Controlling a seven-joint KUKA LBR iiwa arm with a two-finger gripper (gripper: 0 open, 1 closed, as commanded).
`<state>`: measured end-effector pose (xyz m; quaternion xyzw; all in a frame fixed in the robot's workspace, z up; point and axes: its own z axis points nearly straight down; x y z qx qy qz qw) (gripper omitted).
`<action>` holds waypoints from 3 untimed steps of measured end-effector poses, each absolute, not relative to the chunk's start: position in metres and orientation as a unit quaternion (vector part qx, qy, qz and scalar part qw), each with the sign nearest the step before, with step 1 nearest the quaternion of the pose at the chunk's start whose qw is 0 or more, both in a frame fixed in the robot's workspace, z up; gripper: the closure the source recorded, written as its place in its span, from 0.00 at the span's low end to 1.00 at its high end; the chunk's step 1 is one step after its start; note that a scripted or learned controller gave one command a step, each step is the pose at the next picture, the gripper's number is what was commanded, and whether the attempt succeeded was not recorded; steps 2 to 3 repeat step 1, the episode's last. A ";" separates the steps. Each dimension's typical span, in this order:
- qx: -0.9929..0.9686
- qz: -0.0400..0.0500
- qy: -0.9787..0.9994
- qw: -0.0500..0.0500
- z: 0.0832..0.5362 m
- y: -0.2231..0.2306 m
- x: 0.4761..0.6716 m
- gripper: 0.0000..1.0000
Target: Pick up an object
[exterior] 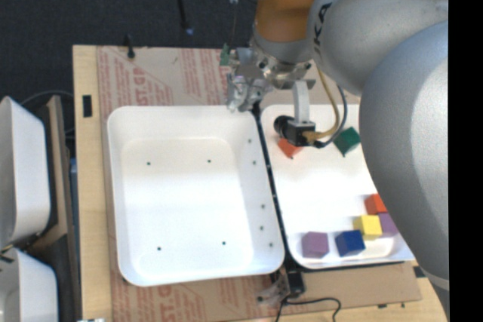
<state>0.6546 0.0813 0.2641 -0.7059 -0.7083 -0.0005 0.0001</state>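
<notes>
Arm (pixel 392 49), grey with an orange band, enters from the right and covers the right bin's near-right side. Beneath the bins lies a cardboard sheet (pixel 166 79) with red print. Left bin (pixel 181 200): white, shallow, dark dots on its floor. Right bin (pixel 324 192): same type, side by side with the left one, rims touching. Gripper (pixel 243 98) hangs over the far end of that shared rim; cannot tell whether it is spread or pressed together, and nothing is seen pinched in it. All blocks lie in the right bin. Green block (pixel 347 141) toward the far side; red block (pixel 289 148) beside the shared rim, nearest the gripper but apart from it. Along the near wall: purple cube (pixel 315 243), blue cube (pixel 349 242) just beside it, then yellow block (pixel 370 225), orange block (pixel 375 203) and a lilac block (pixel 389 222) partly hidden by the arm.
</notes>
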 end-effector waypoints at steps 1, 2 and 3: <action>-0.707 0.000 -0.707 0.000 0.264 0.079 0.655 0.00; -0.707 0.000 -0.707 0.000 0.264 0.079 0.655 0.00; -0.707 0.000 -0.707 0.000 0.264 0.079 0.655 0.00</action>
